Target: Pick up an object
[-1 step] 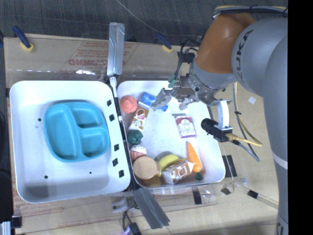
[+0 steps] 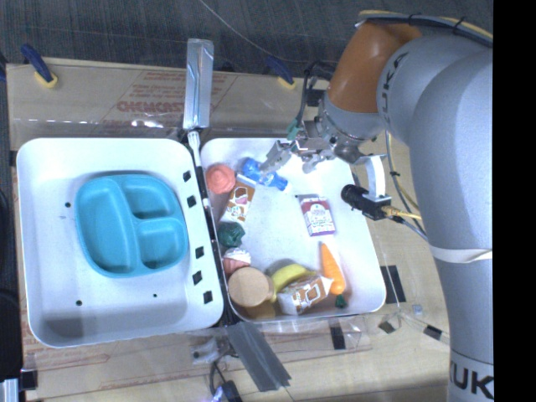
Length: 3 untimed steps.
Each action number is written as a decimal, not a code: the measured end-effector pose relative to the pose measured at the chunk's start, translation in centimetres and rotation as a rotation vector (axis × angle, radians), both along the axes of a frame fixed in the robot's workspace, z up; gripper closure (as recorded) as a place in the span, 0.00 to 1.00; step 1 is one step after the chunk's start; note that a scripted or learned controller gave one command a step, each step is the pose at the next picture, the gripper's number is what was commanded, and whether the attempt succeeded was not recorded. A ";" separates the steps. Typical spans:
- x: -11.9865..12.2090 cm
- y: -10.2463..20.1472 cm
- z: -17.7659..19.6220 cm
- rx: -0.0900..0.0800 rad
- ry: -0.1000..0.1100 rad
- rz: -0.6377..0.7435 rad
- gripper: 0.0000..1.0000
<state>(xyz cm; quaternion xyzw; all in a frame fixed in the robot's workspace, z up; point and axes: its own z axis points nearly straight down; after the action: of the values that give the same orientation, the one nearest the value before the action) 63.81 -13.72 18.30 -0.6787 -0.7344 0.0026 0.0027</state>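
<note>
Arm (image 2: 435, 115) in from the right, orange band uppermost, wrist over the back of the right bin (image 2: 368, 249); gripper (image 2: 291, 154) low above that bin's rear left part, fingers spread apart with nothing seen between them; one fingertip just beside a blue object (image 2: 258, 174), contact not resolvable.

Right bin contents: pink ball (image 2: 220, 177) at rear left against the dividing wall; small carton (image 2: 239, 205) just in front of it; dark green item (image 2: 231, 234) further forward; red-and-white packet (image 2: 317, 215) lying alone near centre; carrot (image 2: 332, 268) toward the front right; banana (image 2: 288, 273) and brown carton (image 2: 306, 295) touching at the front; round tan lid-like object (image 2: 249, 288) at front left.

Left bin (image 2: 42, 224): blue divided tray (image 2: 132, 222) lying flat, about central.
</note>
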 end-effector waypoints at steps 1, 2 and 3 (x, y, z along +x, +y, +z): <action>1.8 2.1 -2.8 0.000 -0.004 -0.073 0.00; 1.5 4.1 13.9 -0.001 -0.016 -0.188 0.00; 1.6 -4.2 2.0 0.001 0.005 -0.041 0.00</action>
<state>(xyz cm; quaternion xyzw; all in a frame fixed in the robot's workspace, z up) 65.40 -17.96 20.27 -0.6938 -0.7201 0.0039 0.0047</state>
